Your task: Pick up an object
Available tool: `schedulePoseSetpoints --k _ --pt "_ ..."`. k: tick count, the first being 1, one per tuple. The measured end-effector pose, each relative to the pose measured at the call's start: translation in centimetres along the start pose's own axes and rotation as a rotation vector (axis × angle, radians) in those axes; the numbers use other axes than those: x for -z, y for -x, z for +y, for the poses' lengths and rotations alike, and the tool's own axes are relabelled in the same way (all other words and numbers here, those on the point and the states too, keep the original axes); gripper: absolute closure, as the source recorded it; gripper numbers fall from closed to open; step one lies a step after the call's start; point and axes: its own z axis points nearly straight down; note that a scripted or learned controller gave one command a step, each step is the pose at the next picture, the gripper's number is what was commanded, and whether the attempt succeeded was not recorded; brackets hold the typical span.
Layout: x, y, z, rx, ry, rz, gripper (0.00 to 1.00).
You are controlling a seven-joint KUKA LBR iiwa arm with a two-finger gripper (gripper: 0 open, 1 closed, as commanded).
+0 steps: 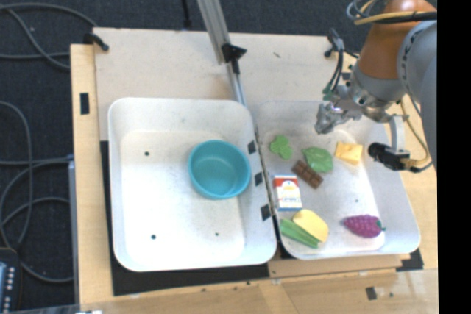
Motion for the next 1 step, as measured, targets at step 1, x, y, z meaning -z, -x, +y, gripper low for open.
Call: schedulePoseSetpoints --k 1 --pt "5.26 0.13 0.17 0.003 0.001 0.000 1.00"
